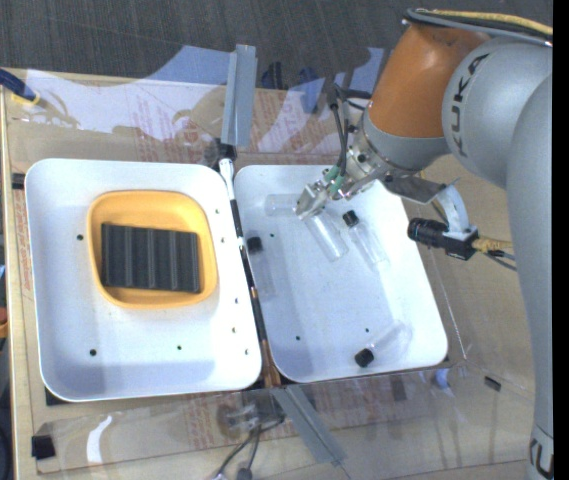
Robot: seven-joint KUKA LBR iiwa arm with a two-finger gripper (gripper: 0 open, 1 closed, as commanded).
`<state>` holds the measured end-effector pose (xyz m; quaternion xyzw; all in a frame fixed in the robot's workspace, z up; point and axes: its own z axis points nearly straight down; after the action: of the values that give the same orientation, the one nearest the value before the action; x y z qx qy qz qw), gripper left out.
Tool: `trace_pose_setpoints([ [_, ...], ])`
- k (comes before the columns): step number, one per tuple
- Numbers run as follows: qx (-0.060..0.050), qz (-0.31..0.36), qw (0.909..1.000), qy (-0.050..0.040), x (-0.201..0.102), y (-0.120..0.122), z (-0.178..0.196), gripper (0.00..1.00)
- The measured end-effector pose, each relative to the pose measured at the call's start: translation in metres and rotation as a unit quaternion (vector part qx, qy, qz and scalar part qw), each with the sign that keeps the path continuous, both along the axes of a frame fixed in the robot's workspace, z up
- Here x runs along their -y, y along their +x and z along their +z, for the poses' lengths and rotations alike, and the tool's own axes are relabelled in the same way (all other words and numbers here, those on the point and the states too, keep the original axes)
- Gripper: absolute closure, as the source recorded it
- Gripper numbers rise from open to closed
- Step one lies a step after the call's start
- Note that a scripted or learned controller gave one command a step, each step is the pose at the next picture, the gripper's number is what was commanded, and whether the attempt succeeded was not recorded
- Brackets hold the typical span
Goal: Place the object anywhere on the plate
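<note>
The arm bends in from the right, hand (316, 200) low over the right bin (314, 348), its grip impossible to read. The dark ridged object (152, 258) sits on the yellow plate (149, 210), left bin (64, 348).

Plenty of open floor in the right bin (419, 318), just a small black piece (364, 357) near the front. The yellow plate (151, 210) carried a dark ridged block (151, 258) mid-plate.

Robot lab, KUKA arm (484, 98), taped bench (114, 118)
</note>
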<state>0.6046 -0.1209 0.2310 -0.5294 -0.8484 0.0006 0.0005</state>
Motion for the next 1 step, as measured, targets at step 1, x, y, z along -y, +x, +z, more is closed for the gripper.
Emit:
trace_pose_setpoints([
  [1, 0.001, 0.084, 0.9965, -0.0001, -0.0441, 0.0077, 0.0213, 1.00],
])
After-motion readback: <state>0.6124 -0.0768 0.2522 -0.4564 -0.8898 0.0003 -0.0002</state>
